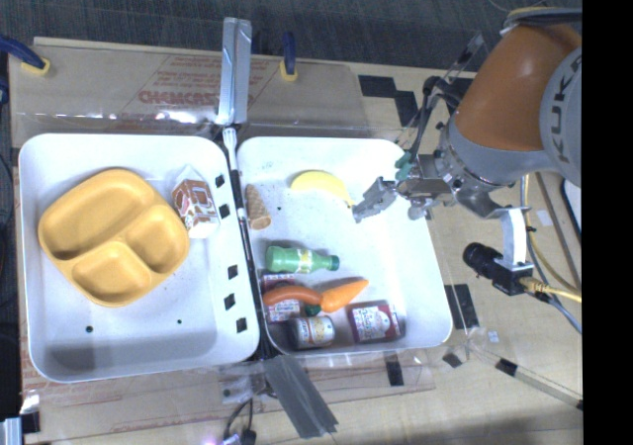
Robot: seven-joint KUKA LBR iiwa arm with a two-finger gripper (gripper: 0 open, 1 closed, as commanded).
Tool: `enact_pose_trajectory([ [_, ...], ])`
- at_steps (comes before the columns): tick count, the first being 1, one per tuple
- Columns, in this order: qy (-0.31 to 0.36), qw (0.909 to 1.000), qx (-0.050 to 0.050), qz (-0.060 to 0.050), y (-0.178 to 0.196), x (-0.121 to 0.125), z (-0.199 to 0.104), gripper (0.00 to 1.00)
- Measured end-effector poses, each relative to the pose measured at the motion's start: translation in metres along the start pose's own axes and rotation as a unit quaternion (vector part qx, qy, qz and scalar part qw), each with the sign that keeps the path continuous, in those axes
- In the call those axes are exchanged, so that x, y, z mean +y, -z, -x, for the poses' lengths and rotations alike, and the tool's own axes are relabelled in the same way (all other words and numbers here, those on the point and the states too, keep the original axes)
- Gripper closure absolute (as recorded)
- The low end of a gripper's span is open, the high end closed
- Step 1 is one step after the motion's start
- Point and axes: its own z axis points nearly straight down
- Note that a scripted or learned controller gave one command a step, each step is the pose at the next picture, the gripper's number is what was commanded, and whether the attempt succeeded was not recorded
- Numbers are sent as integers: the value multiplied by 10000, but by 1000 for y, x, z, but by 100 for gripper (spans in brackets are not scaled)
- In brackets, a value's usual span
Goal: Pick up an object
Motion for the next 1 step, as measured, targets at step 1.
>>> enact_pose_trajectory([
  [1,-807,9967,-5,26,168,-32,-36,0],
])
